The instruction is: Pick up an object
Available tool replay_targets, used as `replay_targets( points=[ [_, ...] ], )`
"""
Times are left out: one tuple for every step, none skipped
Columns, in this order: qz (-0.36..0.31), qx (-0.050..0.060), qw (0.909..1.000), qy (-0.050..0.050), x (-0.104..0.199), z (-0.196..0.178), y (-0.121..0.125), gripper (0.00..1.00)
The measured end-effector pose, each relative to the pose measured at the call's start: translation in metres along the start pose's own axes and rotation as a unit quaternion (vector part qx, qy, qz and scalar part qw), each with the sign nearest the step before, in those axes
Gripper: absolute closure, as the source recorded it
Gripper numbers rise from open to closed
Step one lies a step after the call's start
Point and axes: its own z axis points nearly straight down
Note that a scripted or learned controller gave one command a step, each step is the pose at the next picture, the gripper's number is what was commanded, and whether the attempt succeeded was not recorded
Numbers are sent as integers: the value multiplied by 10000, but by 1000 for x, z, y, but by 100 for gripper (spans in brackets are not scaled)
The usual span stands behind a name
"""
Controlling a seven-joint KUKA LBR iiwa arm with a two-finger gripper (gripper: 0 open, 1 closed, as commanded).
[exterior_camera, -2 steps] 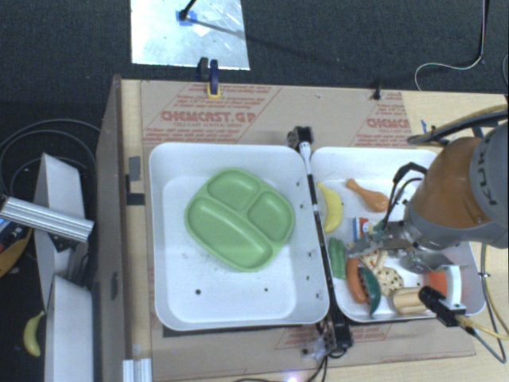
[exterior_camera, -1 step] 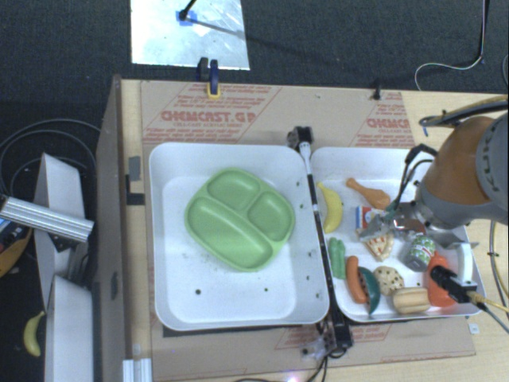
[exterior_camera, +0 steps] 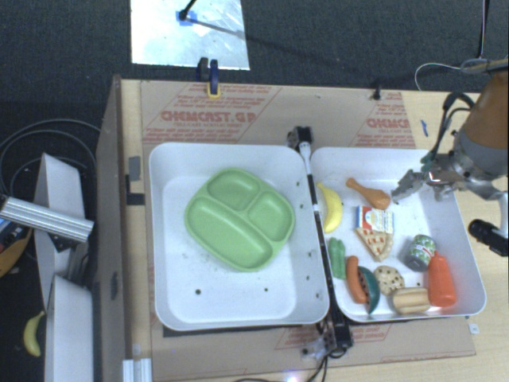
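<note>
Overhead view of two white bins on a board. The gripper (exterior_camera: 407, 186) hangs over the right bin (exterior_camera: 469, 270) near its 1 o'clock corner, just beside the toy drumstick (exterior_camera: 371, 192); whether it is released or clenched cannot be told, and nothing is seen between its tips. The nearest candidate for picking, the drumstick, lies at 11 o'clock in that bin, with a banana (exterior_camera: 332, 207) at 9 o'clock against the dividing wall and a pizza slice (exterior_camera: 376, 241) near the centre. A clean pick would probably call for centring over the drumstick's thick end and descending straight, away from the small carton (exterior_camera: 375, 219) just below it. The left bin (exterior_camera: 163, 221) holds a green divided plate (exterior_camera: 239, 219). Red print on the board (exterior_camera: 207, 107) reads "CHEMCAST GP".
</note>
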Motion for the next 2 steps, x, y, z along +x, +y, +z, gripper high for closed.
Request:
replay_targets(
  points=[
    [8,30,10000,5,-12,94,-60,0],
    [-26,18,10000,21,34,-5,-45,0]
  ],
)
